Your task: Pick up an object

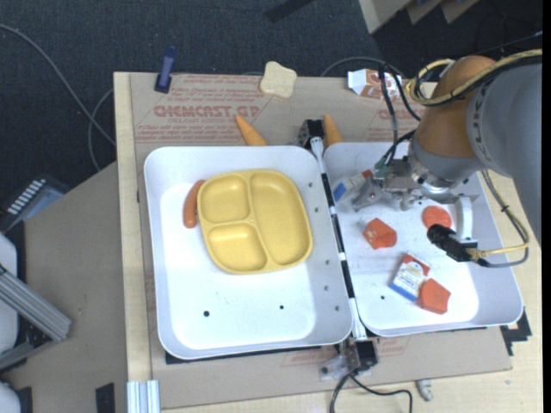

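My gripper hangs low over the upper left part of the right bin, at the end of the grey arm with its orange band. Just below it lies a red block, apart from the gripper. To the right is a red-orange rounded piece, partly behind a black cable part. A small white, blue and red box and another red-orange piece lie nearer the front. A small blue and white item rests by the bin's left wall, next to the gripper.
The left bin holds a yellow divided plate with a red sausage beside it. Behind the bins on the cardboard lie a carrot, a bread-like piece, a blue marker and a white card.
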{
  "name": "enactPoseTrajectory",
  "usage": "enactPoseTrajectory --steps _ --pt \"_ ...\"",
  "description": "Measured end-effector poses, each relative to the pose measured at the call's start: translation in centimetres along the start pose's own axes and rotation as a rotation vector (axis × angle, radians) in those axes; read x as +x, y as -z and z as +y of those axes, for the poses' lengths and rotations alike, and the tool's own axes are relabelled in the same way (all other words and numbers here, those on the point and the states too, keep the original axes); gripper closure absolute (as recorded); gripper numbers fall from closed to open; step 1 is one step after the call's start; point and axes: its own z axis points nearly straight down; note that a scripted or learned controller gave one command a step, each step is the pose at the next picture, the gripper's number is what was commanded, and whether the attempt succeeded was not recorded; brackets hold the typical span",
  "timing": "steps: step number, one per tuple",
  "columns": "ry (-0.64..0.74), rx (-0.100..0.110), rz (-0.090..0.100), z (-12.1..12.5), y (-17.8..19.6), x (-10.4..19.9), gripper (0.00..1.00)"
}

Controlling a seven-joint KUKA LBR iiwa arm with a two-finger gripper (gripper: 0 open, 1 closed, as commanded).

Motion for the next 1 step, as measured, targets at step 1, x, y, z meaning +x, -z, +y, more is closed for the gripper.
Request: enactPoseTrajectory --steps 1 --pt "0.000 0.002 0.000 -6.07 -1.03 -0.50 0.00"
